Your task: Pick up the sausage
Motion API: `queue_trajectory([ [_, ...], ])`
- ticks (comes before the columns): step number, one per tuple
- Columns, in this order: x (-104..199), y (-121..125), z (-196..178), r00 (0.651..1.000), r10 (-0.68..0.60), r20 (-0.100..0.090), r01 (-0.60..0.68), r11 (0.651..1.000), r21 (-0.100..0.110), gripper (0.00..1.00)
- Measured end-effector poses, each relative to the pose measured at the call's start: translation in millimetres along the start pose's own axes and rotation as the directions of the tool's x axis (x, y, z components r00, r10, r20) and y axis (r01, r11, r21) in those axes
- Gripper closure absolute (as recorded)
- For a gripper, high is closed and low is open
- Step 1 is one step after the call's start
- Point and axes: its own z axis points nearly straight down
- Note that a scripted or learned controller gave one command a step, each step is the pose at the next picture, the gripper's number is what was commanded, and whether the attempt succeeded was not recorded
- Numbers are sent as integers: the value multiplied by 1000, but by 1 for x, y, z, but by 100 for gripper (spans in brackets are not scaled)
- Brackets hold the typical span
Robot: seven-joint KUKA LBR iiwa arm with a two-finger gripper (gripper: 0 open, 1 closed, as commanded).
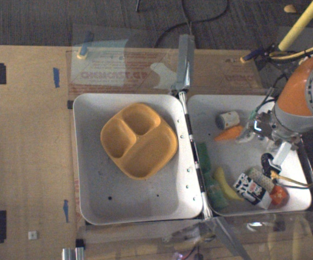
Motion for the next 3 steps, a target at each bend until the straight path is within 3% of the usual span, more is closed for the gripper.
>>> queue_trajectory([
  [1, 23, 18, -14, 999, -48, 1, 48, 999, 6, 0],
  [2, 18, 87, -31, 998, 61, 1, -61, 998, 6, 0],
  [3, 20, 86, -2, 998, 58, 2, -58, 998, 10, 0],
])
